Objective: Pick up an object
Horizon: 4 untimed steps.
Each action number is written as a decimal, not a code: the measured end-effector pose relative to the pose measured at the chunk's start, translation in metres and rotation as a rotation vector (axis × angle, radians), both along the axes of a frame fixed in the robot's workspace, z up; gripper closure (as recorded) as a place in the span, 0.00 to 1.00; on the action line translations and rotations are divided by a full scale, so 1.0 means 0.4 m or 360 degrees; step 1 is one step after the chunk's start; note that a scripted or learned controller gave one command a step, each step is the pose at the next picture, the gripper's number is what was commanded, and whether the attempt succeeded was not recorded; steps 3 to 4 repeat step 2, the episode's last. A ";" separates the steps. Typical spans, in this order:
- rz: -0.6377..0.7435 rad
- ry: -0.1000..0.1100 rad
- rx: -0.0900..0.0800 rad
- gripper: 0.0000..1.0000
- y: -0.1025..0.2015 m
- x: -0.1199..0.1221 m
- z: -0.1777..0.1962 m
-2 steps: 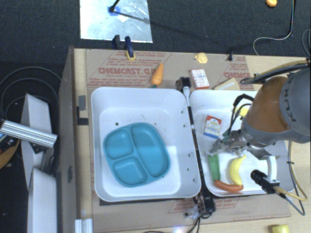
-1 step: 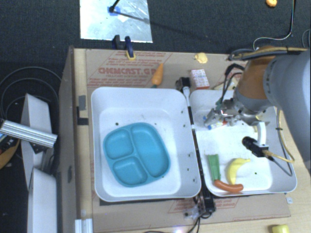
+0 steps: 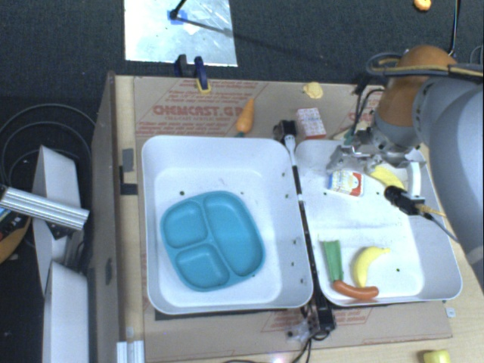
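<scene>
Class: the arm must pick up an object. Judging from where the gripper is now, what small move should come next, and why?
Probably lower straight down a little. The gripper sits over the right bin's far end, just above the small white and red carton, so that carton is the nearest target; the banana, green piece and sausage lie farther off.

Right bin's got a handful of stuff. There's a small white carton with red and blue print (image 3: 347, 182) lying flat near the back, and a yellow piece (image 3: 388, 177) just to its right, partly hidden. Toward the front, a green rectangular stick (image 3: 331, 259) lies lengthwise, a small yellow plastic banana (image 3: 367, 263) curves just beside it, and an orange-red hot dog sausage (image 3: 355, 290) sits at the front edge, touching the banana's lower end.
</scene>
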State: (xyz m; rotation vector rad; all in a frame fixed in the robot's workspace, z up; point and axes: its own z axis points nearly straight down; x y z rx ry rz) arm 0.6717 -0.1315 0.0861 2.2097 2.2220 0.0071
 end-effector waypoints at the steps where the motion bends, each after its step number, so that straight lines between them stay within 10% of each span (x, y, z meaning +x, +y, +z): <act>1: 0.0004 0.0003 -0.0001 1.00 0.002 -0.003 0.026; 2: 0.0007 0.0003 0.0008 1.00 0.167 -0.088 0.261; 4: 0.0007 0.0003 0.0008 1.00 0.167 -0.088 0.261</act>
